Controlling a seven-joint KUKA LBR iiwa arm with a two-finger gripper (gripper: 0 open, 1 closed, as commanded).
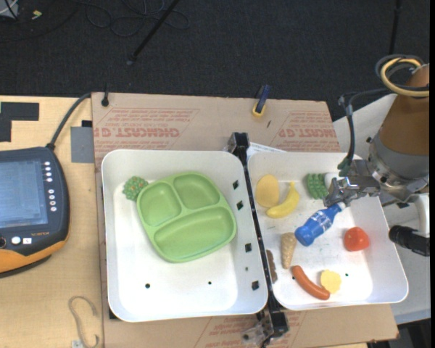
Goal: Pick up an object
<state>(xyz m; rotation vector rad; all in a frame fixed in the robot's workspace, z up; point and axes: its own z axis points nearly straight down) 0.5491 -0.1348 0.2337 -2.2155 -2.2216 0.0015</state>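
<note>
Fingers of the gripper (343,188) are hidden under the wrist housing, so whether they are spread or closed cannot be told. The gripper is set just beyond the cap end of the blue bottle (319,223), close enough that contact may be judged possible, though none can be confirmed. Nothing is seen lifted. The bottle is lying tilted on the floor of the right bin (391,296), so the pick is judged not yet done: a grip has to be secured and the object raised.

Nearest the camera, in front of the bottle, one red sausage (309,282) and one yellow piece (330,281) are found touching each other. A little closer to the bottle, one tan cone (287,249) is placed on its left and one red tomato (356,239) on its right. Just beyond the bottle, to its left, one banana (284,203) is laid against one yellow lemon (267,189); one green ridged toy (317,185) is seen beyond the bottle's cap. Eight things are thus counted in this bin.

Well to the left of the bottle, the left bin (174,296) is seen to carry one green divided plate (187,216) and one green leafy toy (135,188) at the plate's far corner. Two bins are counted on the surface (29,281).
</note>
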